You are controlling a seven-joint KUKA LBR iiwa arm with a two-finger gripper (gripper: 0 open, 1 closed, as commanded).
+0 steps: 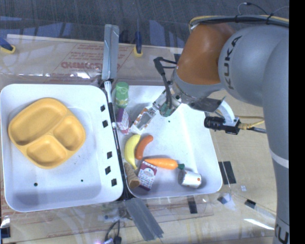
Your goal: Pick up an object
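A: Where's the tool?

B: Over the right bin, near its upper left part. The arm comes in from the right, its orange band above the wrist, and the fingers point down and left toward the bin's left wall.

A: Open or closed?

B: I cannot tell. The tip looks small and blurred, with something pale and orange-brown at it, and I can't make out whether that is the fingers or a thing between them.

A: What lies in that bin?

B: A green bottle stands in the top left corner, with a dark purplish item just below it along the wall. Lower down, a banana lies beside a small orange sausage-like piece, the two touching. Below them a carrot lies crosswise. A dark red packet sits near the bottom edge, next to a brown thing in the corner, and a white and grey can lies on its side just right of the carrot's green end.

A: And the left bin?

B: A yellow divided plate with three sections, lying flat in the upper left part.

A: Both on the desk?

B: Yes, side by side, touching along the middle.
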